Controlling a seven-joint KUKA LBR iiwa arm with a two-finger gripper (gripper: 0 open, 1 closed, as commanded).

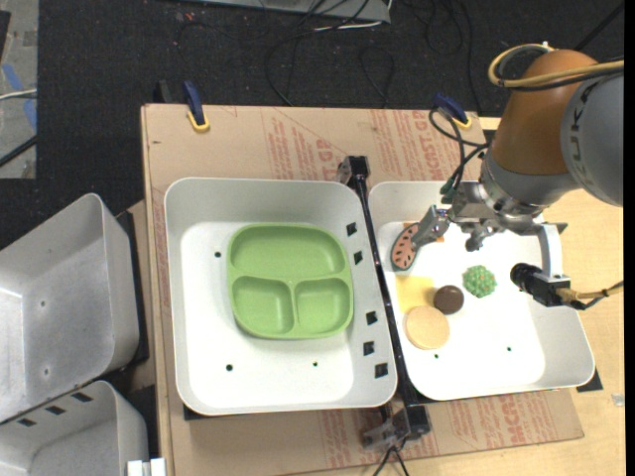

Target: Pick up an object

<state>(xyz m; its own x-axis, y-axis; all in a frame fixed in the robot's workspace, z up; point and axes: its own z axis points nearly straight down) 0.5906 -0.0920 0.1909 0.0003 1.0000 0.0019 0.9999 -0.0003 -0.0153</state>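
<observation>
The right bin (556, 360) holds several small items. A reddish-brown slice (403, 247) leans against its left wall, with a yellow piece (414, 290) just below it. A dark brown round piece (448, 298) lies beside a tan disc (428, 328). A green broccoli-like piece (480, 281) sits near the bin's middle. My gripper (464, 226) hangs over the bin's upper part, above the green piece and to the right of the reddish slice. Nothing is visibly held in it.
The left bin (198, 365) contains a light green compartment tray (291, 281). A black divider (375, 286) runs between the two bins. A black part on a cable (526, 278) sits over the right bin's right side. Grey containers (60, 296) stand at far left.
</observation>
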